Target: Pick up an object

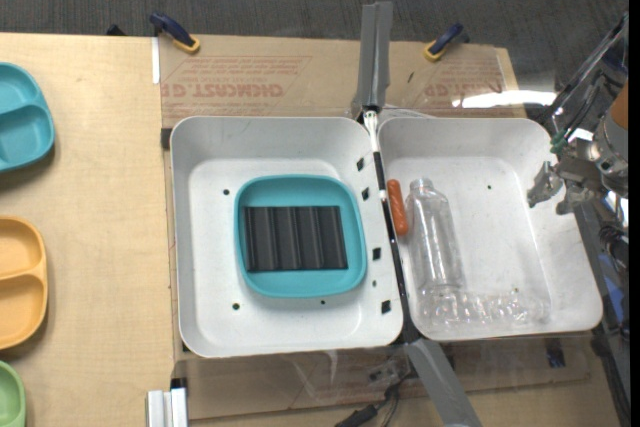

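The right bin (pixel 500 150) holds a clear plastic bottle (pixel 432 233) lying lengthwise, an orange sausage-shaped piece (pixel 398 207) against the bin's left wall, and a crumpled clear plastic item (pixel 475 307) along the front wall. In the left bin (pixel 200 215) sits a teal tray with a dark ribbed insert (pixel 297 237). My gripper (pixel 562 187) hangs over the right rim of the right bin, well to the right of the bottle, with nothing visible between its fingers.
A grey divider bar (pixel 375 60) runs between the bins at the back. Two clamps (pixel 175 32) (pixel 443 41) hold brown cardboard behind the bins. Teal (pixel 22 127), orange (pixel 20 283) and green (pixel 8 395) plates lie on the wooden bench at far left.
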Robot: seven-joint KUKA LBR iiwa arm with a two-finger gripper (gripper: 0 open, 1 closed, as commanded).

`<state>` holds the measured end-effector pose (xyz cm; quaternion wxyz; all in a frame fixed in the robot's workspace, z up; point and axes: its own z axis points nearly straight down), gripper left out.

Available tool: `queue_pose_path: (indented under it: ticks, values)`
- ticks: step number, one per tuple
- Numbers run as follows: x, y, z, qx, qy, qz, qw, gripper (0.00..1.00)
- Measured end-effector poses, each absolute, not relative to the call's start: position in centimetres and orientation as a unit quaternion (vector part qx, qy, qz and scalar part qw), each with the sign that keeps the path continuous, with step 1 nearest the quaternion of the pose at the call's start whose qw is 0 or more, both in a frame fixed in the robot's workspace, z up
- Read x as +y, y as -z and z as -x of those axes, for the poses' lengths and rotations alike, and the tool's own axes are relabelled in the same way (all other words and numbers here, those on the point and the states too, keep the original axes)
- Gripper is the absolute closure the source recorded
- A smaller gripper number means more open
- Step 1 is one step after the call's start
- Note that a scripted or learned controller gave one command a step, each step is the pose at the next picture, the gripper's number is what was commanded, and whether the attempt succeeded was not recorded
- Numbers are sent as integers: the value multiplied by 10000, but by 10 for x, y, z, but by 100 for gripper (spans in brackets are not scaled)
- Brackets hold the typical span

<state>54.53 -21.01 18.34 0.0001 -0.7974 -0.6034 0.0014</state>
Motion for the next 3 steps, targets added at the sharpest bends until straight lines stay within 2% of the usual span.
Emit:
queue_pose_path:
  ticks: [1, 2, 3]
  values:
    - [-199, -209, -519, -4990, -19, 8666, 7, 0]
    - [-191, -186, -477, -4381, -25, 8989, 13, 0]
    - [-201, -181, -477, -4064, -21, 9137, 11, 0]
